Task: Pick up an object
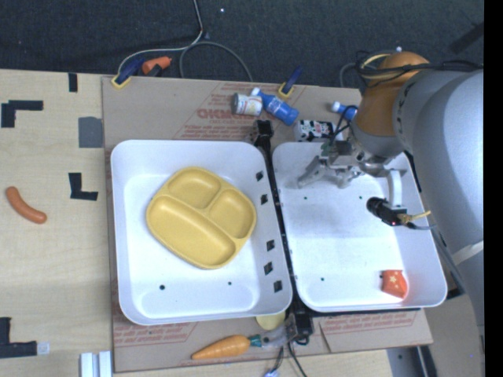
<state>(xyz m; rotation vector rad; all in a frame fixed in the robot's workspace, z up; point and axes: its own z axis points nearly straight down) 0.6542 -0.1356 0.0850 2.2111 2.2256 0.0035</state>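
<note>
1. Brown cardboard covers the tabletop (157, 100), and two white bins sit on it side by side: the left bin (130, 210) holds a yellow divided plate (203, 217), while the right bin (314, 285) is the landmark for everything below.
2. At the right bin's near right corner lies a small orange block (394, 283), the only loose thing inside it and so the likely thing to pick up.
3. Over the bin's far edge hangs the hand (330, 171), a grey metal piece below the orange wrist band; whether it is open or closed I cannot tell, and nothing is visibly gripped.
4. By my reading the task is at the approach step: nothing has been lifted, and the hand is well apart from the block.
5. Next, the hand would need to travel across the bin to the near right corner, line up above the block and come down beside the bin wall, which leaves little room there.
6. Reaching in from the bin's right side, the grey arm (448, 132) bends over the far right corner.
</note>
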